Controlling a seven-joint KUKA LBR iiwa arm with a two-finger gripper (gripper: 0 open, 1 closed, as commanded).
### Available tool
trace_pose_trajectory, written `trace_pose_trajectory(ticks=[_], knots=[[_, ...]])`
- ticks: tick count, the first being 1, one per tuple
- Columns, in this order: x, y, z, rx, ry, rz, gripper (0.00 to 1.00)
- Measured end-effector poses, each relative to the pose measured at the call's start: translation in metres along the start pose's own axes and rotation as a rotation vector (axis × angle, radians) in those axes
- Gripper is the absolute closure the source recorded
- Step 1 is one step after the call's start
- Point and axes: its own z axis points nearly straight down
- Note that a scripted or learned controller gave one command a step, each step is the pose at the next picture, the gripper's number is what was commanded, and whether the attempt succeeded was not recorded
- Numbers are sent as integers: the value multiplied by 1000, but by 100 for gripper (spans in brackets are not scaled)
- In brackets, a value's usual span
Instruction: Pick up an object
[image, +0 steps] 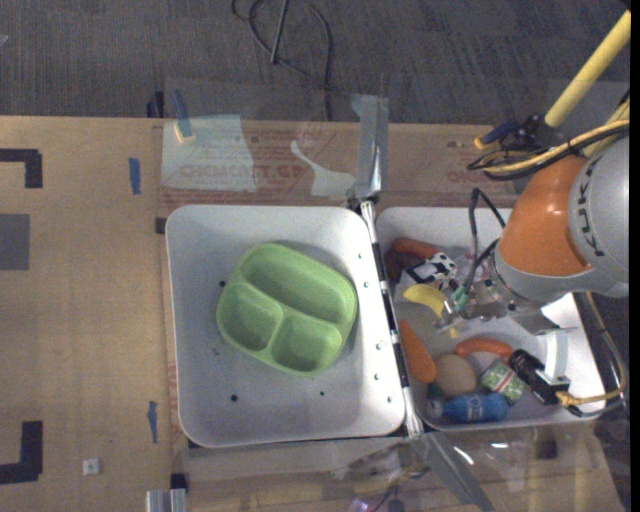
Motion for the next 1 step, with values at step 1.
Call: trace_pose_trajectory(ticks=[1], knots=[[9, 75, -124, 2, 0, 88, 100]])
